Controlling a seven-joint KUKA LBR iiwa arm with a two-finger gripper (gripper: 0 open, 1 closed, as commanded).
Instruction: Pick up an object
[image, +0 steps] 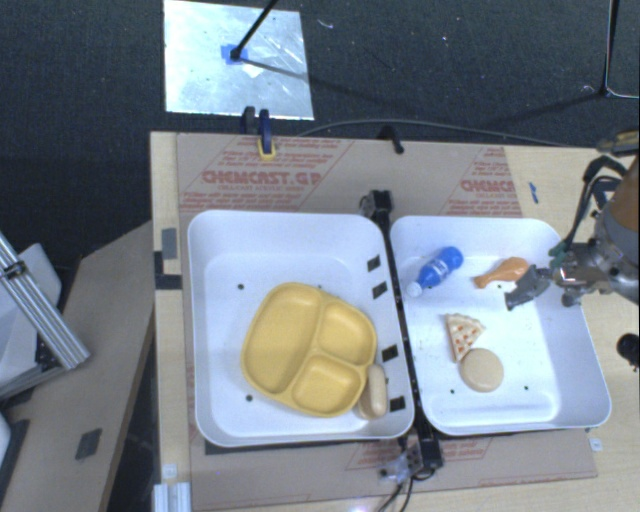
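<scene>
Nearby, round tan cookie (482, 370) beside ridged pizza slice (461, 334).

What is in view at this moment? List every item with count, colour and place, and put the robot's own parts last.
bins: 2, white, side by side on the bench
divided plate: 1, yellow, left bin, middle
bread roll: 1, pale tan, left bin, against the plate's lower right edge
bottle: 1, blue with white cap, right bin, upper left
drumstick: 1, orange, right bin, upper middle, just left of the gripper
pizza slice: 1, tan with red spots, right bin, centre
round biscuit: 1, beige, right bin, just below the pizza slice
clamp: 1, blue and yellow, bench's far edge
gripper: 1, grey, over the right bin's upper right
arm: 1, grey, coming in from the right
</scene>
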